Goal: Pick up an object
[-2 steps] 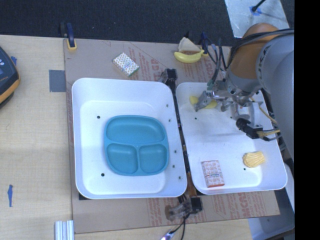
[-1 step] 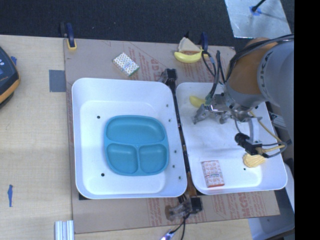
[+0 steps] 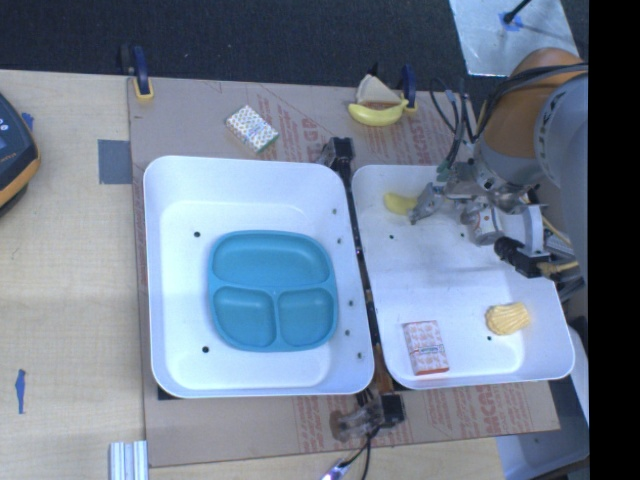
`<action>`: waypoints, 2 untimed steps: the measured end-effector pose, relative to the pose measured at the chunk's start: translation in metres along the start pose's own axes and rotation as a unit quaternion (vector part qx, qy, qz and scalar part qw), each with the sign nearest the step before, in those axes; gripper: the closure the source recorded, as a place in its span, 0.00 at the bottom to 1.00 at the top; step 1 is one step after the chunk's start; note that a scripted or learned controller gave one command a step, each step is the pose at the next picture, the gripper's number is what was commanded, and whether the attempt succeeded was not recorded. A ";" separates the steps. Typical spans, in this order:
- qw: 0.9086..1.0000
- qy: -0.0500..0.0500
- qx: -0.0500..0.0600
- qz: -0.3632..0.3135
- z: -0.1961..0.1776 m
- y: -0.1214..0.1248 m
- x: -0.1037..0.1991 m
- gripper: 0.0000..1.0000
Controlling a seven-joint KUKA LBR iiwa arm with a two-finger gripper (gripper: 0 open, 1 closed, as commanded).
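The counter (image 3: 70,298) is viewed from one fixed camera set above it, angled down at moderate distance; both white bins (image 3: 170,268) are framed.

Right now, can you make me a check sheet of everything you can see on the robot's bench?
Surface: wooden bench with a brown board under two white bins, left bin and right bin, side by side.
Job's things: in the right bin, a small yellow piece near the far left corner, a red and white packet near the front, a yellow crinkly snack at the right.
Clutter: blue divided plate in the left bin; patterned sachet and toy banana on the board behind the bins.
Grippers: pincer low over the right bin, beside the yellow piece.
Cables: dark cables by the arm.
Surroundings: dark floor; blue clamps.
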State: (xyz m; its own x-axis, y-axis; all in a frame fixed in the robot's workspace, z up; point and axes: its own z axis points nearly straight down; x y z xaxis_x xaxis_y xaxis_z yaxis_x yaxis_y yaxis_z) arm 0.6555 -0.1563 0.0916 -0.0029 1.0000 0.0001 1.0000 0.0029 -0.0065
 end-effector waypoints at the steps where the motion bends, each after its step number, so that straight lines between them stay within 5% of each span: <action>1: 1.000 0.000 -0.003 0.000 -0.039 0.001 -0.025 0.00; 2: 1.000 0.001 -0.008 -0.002 -0.022 0.000 -0.041 0.00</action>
State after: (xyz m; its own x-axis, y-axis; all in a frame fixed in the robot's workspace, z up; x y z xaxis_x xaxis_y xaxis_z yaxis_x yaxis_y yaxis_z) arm 0.6561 -0.1973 0.1132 -0.0072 1.0000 0.0015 0.9999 0.0071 0.0095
